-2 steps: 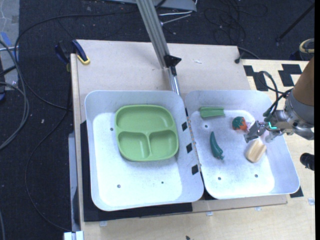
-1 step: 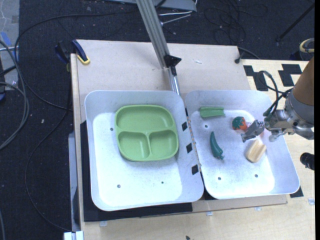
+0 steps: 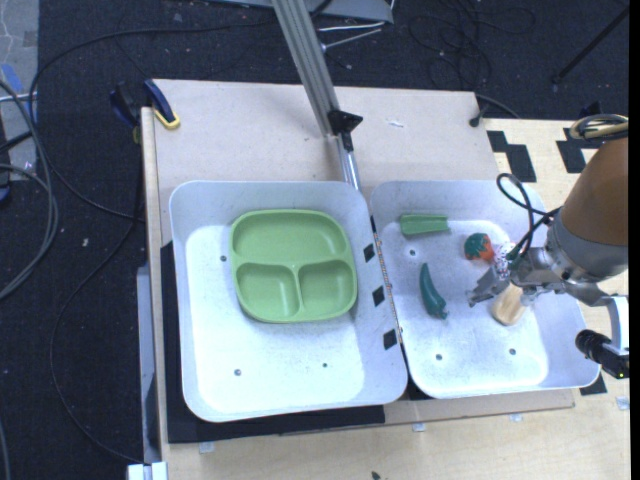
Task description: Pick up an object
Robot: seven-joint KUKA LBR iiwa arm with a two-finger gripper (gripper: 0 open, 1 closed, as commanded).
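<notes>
Green and sectioned, a plate [image 3: 294, 266] lies in the left bin [image 3: 200, 368]. In the right bin [image 3: 440, 368] are a green pod [image 3: 424, 226], a dark green piece [image 3: 432, 292], an orange-and-green toy [image 3: 478, 245] and a tan block [image 3: 508, 306]. The gripper [image 3: 500, 286] hangs just above that block, perhaps touching it; I cannot tell its opening.

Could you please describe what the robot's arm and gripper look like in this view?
The arm comes in from the right as a rounded body, orange-brown on top with a grey section beneath. A black cable loops from it toward the wrist. The gripper is a small metallic grey assembly with dark, thin fingers. A black-and-white fitting sits below the arm.
</notes>
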